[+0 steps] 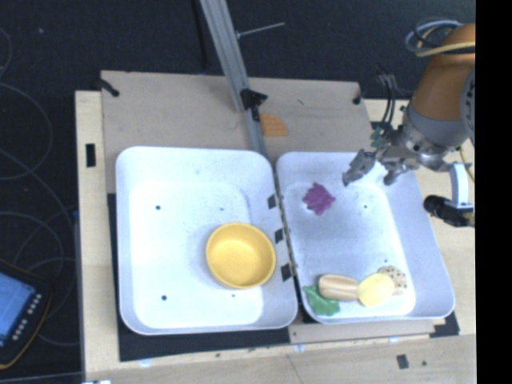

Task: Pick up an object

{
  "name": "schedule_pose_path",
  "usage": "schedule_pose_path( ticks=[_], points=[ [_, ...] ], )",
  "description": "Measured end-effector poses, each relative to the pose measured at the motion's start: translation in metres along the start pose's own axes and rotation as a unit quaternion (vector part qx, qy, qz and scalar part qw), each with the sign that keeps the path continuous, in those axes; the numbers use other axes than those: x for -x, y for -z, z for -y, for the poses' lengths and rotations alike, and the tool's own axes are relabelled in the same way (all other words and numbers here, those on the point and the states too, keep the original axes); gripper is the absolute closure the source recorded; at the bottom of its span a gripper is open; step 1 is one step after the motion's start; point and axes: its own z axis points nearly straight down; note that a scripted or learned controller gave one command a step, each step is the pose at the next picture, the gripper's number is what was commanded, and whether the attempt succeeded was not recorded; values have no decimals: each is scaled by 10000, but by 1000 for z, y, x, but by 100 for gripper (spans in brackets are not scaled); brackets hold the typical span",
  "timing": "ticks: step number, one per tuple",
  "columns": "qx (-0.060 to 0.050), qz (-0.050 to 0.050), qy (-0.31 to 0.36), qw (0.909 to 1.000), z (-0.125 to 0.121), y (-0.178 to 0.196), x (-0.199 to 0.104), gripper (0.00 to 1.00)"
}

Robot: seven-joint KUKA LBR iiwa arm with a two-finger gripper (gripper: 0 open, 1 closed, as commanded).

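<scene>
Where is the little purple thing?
In the camera view, the purple thing lies in the right bin, toward its upper left, just left of and below the gripper.

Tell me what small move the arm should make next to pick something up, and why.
Probably shift the pincer toward the purple object and lower over it. The pincer is open near the top of the right bin with nothing between its fingers, and the purple object lies closest, apart from the cluster at the bin's lower edge.
</scene>
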Motion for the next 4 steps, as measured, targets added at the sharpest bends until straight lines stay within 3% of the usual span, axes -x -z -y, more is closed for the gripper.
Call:
schedule_pose_path(
  ticks=[1, 3, 4],
  points=[
    [-1, 3, 2, 10000, 0, 0, 0, 0],
    [-23, 12, -27, 10000, -2, -114, 8, 0],
    [16, 16, -28, 10000, -4, -99, 8, 100]
  ],
)
